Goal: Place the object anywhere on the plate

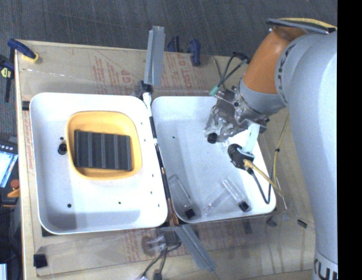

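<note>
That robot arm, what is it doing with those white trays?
The grey and orange arm reaches in over the right bin, with its gripper low near the bin's upper right part. A yellow plate with a dark ridged block on it sits in the left bin. Clear plastic pieces lie near the right bin's front edge. Nothing can be seen in the gripper.

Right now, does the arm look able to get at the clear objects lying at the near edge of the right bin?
Probably yes. The gripper hangs over the right bin, and the clear objects lie in the open on its floor, with nothing on top of them.
</note>
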You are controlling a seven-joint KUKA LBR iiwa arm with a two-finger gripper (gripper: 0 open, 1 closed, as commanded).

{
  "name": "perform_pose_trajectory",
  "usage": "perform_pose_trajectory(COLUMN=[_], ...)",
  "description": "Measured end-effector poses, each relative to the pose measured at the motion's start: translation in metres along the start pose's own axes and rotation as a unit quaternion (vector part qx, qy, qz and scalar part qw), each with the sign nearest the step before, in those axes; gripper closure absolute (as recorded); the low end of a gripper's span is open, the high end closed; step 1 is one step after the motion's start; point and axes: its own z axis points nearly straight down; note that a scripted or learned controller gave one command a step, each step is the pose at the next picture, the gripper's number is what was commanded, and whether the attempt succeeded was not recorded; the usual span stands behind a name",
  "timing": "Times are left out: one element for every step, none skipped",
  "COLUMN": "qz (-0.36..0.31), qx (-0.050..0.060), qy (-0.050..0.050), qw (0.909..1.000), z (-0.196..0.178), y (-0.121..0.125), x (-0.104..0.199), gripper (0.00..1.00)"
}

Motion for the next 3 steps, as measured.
perform_pose_trajectory(qz=[-0.047,-0.050,-0.155], qx=[-0.003,-0.002,-0.001], qy=[0.000,-0.001,-0.002], qw=[0.9989,0.9987,0.9879], z=[-0.004,-0.038,0.003], y=[-0.009,-0.023,-0.055], x=[0.057,0.142,0.137], gripper=[1.00,1.00,1.00])
